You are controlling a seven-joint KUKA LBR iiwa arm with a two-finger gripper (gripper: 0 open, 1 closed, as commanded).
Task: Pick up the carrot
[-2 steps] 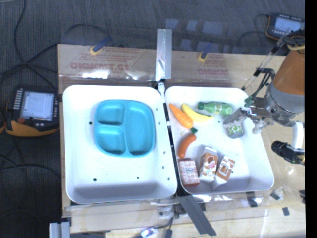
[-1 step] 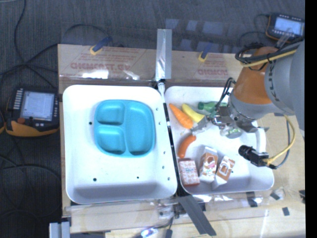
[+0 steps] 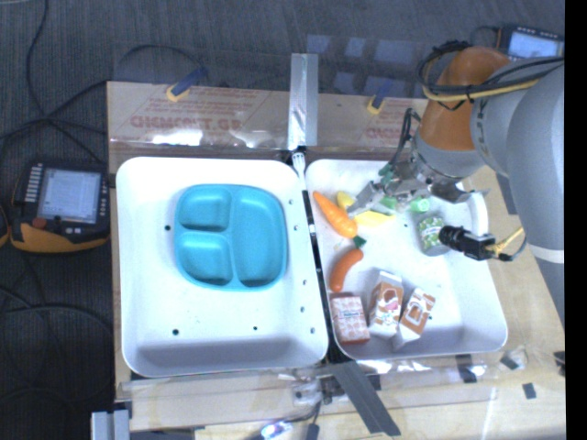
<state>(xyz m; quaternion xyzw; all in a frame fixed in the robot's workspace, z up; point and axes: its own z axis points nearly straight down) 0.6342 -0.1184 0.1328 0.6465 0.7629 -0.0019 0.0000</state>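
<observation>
Pincer (image 3: pixel 396 187): low over the back of the right bin (image 3: pixel 477 324), beside a yellow piece (image 3: pixel 371 216) and a green bit (image 3: pixel 423 203); open or shut, cannot tell. Nothing seen in its grasp. Carrot (image 3: pixel 333 213): lying free on the bin floor at the left wall, slanted, near the pincer's left, not touching it. Second orange piece (image 3: pixel 345 268) farther front, three small cartons (image 3: pixel 385 308) along the front. Blue tray (image 3: pixel 230 235) in the left bin (image 3: pixel 147 337). Task judged barely begun: reach, grasp and lift all left to do.
</observation>
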